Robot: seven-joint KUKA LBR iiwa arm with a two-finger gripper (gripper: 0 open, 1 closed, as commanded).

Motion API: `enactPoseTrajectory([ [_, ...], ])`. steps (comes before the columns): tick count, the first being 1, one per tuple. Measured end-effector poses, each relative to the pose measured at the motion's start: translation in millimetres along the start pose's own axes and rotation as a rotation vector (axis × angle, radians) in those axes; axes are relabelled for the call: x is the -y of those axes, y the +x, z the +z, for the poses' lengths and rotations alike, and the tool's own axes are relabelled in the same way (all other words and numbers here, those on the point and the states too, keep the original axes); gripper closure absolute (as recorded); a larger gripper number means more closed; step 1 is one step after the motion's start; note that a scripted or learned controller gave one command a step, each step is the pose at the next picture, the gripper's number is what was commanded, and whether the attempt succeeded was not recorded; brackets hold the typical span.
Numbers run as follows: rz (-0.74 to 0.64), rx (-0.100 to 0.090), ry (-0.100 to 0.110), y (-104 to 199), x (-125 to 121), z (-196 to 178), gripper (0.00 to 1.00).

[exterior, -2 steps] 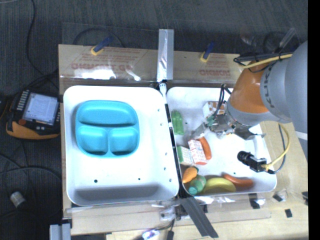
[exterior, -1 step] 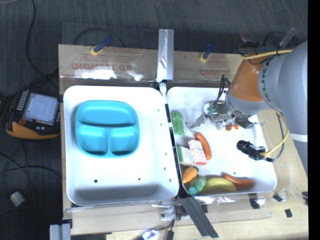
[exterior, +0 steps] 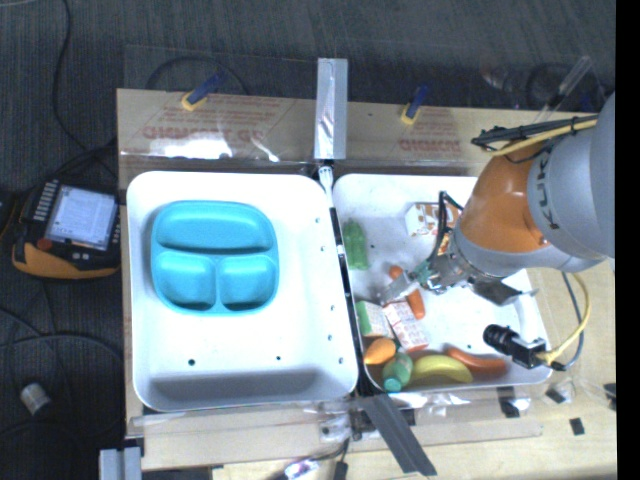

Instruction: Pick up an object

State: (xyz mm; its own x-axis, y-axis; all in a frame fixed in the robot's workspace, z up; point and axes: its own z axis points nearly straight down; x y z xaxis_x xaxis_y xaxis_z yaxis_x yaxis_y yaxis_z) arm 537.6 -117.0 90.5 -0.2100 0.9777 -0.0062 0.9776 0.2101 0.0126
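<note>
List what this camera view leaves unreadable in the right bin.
- Claw: its tip is small and sits under the orange wrist band, so its grip cannot be judged.
- Red-and-white carton: print too small.
- Right bin: the arm hides its far right part.
- Banana: partly overlapped by neighbouring items.

Dark grey carpet (exterior: 60, 388) surrounds a tan wooden bench (exterior: 240, 118).

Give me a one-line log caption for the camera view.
Arm's hand low in right bin above cluttered toy food; left bin holds blue divided tray.
</note>
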Motion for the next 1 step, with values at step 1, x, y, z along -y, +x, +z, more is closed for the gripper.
enactPoseTrajectory([
  [1, 0.0, -0.002, -0.003, 0.6, -1.5, -9.7, 1.0],
])
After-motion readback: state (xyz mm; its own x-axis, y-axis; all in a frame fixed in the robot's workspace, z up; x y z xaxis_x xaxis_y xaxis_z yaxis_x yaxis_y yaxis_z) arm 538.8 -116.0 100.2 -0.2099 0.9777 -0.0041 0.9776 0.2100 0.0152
